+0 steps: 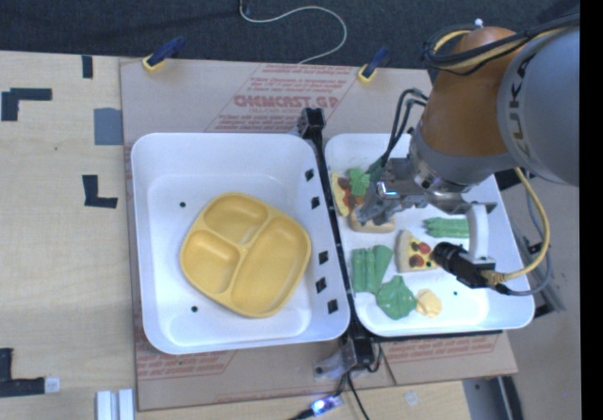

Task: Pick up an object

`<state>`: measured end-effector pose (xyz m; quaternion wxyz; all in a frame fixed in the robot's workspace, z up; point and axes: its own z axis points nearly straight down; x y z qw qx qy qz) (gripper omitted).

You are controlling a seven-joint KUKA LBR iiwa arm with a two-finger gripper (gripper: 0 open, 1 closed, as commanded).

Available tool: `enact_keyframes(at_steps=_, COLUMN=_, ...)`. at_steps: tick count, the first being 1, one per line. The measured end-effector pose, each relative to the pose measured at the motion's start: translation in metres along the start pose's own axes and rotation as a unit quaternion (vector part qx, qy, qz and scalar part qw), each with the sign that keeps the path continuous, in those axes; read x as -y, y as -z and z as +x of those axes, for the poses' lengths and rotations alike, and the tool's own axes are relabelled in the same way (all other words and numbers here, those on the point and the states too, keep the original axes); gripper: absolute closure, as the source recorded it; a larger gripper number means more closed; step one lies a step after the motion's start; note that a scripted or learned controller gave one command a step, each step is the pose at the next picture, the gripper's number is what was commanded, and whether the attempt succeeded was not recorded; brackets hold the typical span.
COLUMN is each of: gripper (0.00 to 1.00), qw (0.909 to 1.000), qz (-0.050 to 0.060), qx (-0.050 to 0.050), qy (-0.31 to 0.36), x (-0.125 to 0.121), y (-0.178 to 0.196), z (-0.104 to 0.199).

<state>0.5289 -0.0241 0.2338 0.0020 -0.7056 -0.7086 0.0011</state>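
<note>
The right bin (509, 315) holds several toy food pieces. A pizza slice (415, 253) lies in its middle, with a green leafy piece (370, 267) and another green piece (396, 298) to its left and front. A small yellow piece (429, 303) lies near the front rim, and a green pod (447, 227) sits right of centre. At the bin's left side lies a beige piece topped with green and red (352, 190). My gripper (379, 206) hangs low right over that piece, and its tips are hidden in the dark wrist parts.
The left bin (160, 173) holds a yellow divided plate (247, 253). A black divider rail (325, 211) runs between the bins. The arm's orange band (466, 117) covers the right bin's back part. Cables hang by the bin's right rim (528, 258).
</note>
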Motion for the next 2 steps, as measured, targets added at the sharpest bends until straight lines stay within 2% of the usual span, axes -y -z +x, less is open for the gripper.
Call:
enact_keyframes(at_steps=1, gripper=1.00, qw=1.0000, qz=0.000, qx=0.001, qy=-0.002, x=-0.0061, y=-0.0203, z=-0.0021)
enact_keyframes(at_steps=2, gripper=1.00, qw=1.0000, qz=0.000, qx=0.000, qy=-0.001, x=-0.0032, y=-0.0175, z=0.0034)
